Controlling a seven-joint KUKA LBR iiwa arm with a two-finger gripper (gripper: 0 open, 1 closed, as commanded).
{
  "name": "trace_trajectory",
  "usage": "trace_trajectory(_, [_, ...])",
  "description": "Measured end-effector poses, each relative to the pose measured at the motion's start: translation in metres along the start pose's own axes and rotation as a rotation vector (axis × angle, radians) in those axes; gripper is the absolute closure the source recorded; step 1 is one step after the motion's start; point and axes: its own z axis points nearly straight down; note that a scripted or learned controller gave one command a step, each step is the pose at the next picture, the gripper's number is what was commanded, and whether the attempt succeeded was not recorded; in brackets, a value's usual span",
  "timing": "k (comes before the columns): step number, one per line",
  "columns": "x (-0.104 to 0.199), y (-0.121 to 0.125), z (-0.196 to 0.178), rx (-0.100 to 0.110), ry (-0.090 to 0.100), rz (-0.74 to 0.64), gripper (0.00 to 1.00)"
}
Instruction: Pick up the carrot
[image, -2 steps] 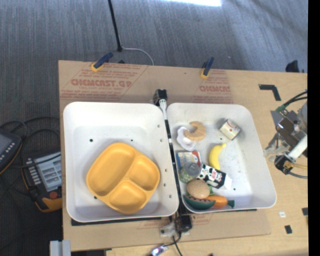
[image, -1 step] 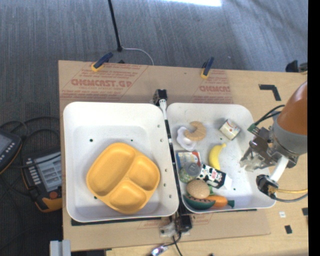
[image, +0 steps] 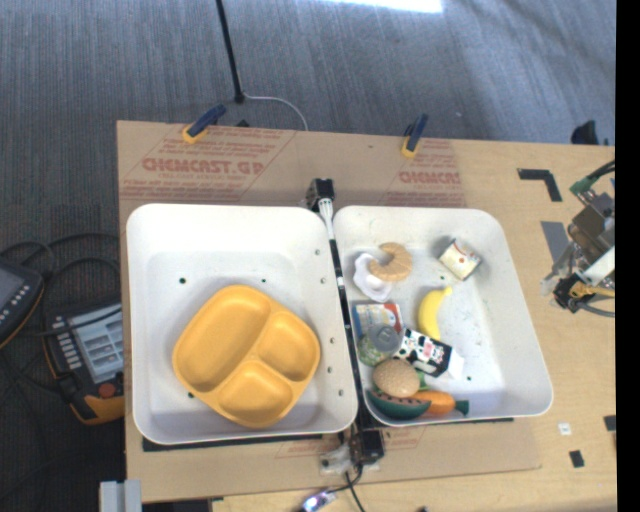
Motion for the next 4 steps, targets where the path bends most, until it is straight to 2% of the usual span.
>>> trace_trajectory(1, [0.015,-0.026,0.056,0.002,0.0,-0.484,1.0])
trace_trajectory(3, [0.016,-0.026,0.037,0.004,-0.003,-0.485,1.0])
trace_trajectory(4, [0.006,-0.01,0.071,0.002,0.001,-0.819,1.0])
